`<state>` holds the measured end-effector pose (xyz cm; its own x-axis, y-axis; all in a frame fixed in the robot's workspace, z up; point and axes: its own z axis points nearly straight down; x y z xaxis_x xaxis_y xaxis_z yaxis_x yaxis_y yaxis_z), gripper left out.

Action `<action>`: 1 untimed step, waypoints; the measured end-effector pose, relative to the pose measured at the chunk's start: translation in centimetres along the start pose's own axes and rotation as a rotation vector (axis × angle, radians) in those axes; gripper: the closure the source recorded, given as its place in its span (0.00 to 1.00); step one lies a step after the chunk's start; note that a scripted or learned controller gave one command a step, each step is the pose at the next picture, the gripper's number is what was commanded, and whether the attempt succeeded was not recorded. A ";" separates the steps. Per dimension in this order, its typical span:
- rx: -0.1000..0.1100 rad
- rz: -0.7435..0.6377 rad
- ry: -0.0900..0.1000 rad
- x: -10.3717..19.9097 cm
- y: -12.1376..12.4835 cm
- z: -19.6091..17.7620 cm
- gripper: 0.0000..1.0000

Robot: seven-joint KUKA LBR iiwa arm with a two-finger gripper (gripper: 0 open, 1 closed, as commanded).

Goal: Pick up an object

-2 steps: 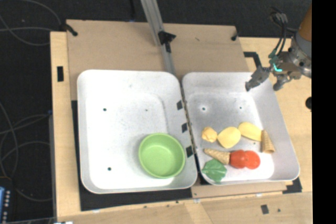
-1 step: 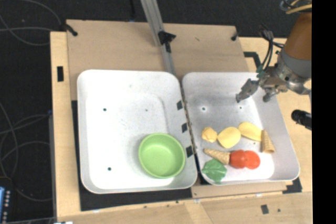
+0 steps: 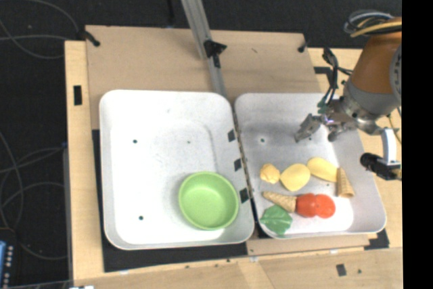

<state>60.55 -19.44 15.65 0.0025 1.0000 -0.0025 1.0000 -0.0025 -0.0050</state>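
Note:
My gripper (image 3: pixel 319 130) hangs over the upper right part of the right bin (image 3: pixel 270 115), open, with nothing between its fingers. Below it lie several toy foods: a small yellow piece (image 3: pixel 270 173), a round yellow piece (image 3: pixel 295 176), a long yellow piece (image 3: pixel 322 168), a tan cone (image 3: pixel 345 183), a second cone (image 3: pixel 279 199), a red tomato (image 3: pixel 315 206) and a green piece (image 3: pixel 275 218). The gripper is above and apart from all of them.
A green bowl (image 3: pixel 208 199) sits at the front right of the left bin (image 3: pixel 149 125). A slanted metal pole (image 3: pixel 196 17) rises from behind the bins' shared edge. The brown bench (image 3: pixel 149 57) surrounds both bins.

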 end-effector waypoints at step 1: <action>-0.002 0.000 0.000 -0.2 -0.1 5.3 0.00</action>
<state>60.46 -19.61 10.39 0.0027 1.0000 -0.0030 1.0000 -0.0027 -0.0034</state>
